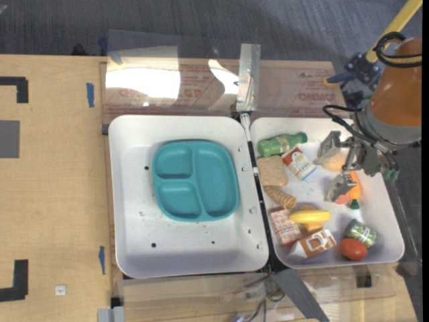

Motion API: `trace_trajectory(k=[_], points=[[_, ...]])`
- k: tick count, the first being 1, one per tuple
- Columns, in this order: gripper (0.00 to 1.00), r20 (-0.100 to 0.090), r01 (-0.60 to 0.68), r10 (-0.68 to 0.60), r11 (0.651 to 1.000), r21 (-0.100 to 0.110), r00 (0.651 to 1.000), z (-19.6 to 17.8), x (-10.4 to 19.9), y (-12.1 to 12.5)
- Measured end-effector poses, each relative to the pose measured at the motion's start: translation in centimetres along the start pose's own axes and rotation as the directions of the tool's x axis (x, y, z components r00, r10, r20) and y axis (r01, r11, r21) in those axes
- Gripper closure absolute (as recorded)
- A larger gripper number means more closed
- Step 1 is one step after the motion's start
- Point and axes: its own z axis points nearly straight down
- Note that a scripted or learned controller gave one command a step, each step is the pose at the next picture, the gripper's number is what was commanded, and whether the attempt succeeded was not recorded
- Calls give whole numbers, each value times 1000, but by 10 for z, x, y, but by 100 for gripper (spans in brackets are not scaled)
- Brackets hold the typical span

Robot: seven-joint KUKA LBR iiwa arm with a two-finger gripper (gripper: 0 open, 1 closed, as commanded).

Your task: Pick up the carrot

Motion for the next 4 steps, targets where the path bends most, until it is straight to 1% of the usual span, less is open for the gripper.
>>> trace_trajectory(k=[1, 2, 3, 4], points=[[0, 2, -99, 99, 995, 1, 995, 103, -2, -87], [100, 9, -98, 97, 995, 2, 995, 92, -5, -86], [100, 8, -196, 196, 981, -1, 981, 23, 10, -29], [100, 10, -196, 196, 981, 0, 980, 14, 9, -30]])
